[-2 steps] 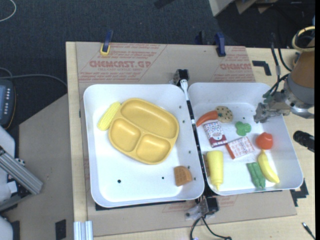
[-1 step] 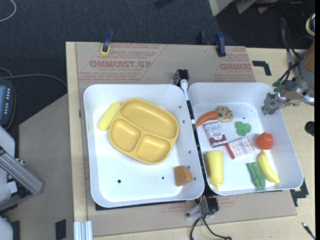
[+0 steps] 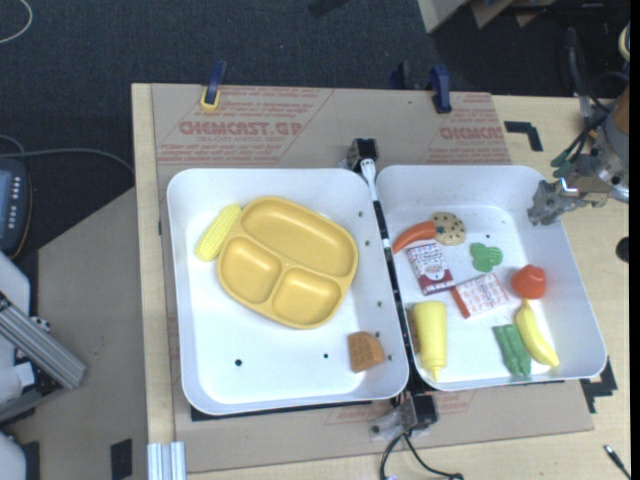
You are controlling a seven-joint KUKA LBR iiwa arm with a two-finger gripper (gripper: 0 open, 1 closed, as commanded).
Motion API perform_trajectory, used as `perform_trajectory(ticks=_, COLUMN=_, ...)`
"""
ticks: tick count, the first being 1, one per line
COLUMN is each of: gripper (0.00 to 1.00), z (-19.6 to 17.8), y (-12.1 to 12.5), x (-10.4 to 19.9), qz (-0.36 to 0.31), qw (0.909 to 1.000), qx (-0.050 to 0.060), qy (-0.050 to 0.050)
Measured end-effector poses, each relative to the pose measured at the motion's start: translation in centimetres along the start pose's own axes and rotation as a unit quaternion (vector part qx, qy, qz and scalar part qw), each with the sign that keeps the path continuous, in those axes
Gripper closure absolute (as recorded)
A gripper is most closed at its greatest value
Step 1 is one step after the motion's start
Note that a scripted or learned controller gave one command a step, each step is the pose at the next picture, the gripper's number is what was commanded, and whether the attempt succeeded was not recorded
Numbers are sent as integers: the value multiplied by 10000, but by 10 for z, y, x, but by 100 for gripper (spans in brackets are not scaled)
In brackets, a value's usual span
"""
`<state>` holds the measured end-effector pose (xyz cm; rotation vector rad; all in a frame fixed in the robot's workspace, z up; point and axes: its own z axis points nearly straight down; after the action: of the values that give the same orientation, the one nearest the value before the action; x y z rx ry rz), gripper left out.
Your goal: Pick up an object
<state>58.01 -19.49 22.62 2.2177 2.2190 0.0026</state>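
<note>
I'd drop the gripper (image 3: pixel 548 206), fingers empty though I can't tell how wide, from the right bin (image 3: pixel 560 230) rim straight onto the tomato (image 3: pixel 529 281), since it sits clear of its neighbours.

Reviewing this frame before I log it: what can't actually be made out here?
- Gripper: small and partly blurred at the right bin's far corner; finger state unreadable.
- Arm: cut off by the view's right edge.
- Two red-and-white packets: print too small to read.
- Green piece by the cookie: too small to identify.
- Brown item in the left bin: blurred, identity unclear.
</note>
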Motion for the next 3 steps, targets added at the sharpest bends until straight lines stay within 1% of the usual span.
perform_trajectory(ticks=1, gripper=100, z=-6, y=-6, x=46, qz=-20, qw=10000, qx=24, qy=19)
perform_trajectory(ticks=2, gripper=100, z=7, y=-4, x=99, qz=-22, qw=10000, qx=32, qy=19)
perform_trajectory(ticks=3, gripper=100, z=12, y=-7, x=155, qz=-28, qw=10000, qx=30, qy=25)
